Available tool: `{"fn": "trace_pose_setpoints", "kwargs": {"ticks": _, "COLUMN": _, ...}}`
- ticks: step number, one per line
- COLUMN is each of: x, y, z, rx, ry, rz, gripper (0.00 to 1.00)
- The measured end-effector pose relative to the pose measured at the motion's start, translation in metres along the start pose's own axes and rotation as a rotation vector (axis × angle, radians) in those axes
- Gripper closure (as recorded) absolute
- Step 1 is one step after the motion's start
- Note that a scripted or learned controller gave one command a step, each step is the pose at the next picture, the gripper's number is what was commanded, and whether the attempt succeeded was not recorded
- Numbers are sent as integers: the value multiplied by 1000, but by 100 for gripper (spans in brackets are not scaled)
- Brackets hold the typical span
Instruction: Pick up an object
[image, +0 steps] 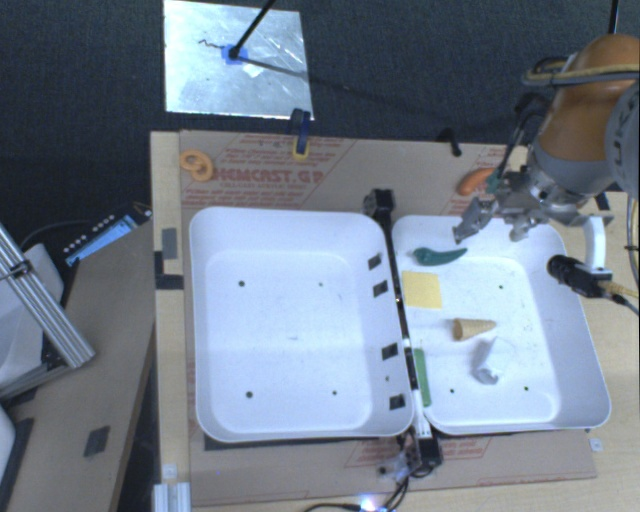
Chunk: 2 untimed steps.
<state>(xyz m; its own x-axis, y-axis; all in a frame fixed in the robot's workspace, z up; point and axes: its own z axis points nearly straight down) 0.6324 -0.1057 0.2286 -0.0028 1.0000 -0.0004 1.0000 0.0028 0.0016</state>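
You see the teal curved piece (440, 256) at the right bin's (570, 400) twelve o'clock edge. At six o'clock from it lie a yellow square (421, 290), tan cone (473, 327) and grey lump (485, 363). The gripper (495, 228) hovers spread wide, holding nothing.

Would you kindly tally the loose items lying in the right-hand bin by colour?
Teal: 1, the curved teal piece
Yellow: 1, the flat yellow square
Tan: 1, the tan cone
Grey: 1, the crumpled grey piece
Green: 1, the green strip at the left wall
Total: 5
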Motion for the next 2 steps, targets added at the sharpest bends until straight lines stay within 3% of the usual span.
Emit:
{"fn": "trace_pose_setpoints", "kwargs": {"ticks": 1, "x": 21, "y": 34, "z": 58, "rx": 1, "ry": 0, "rz": -4, "gripper": 0}}
{"fn": "trace_pose_setpoints", "kwargs": {"ticks": 2, "x": 121, "y": 37, "z": 43, "rx": -2, "ry": 4, "rz": -11, "gripper": 0}}
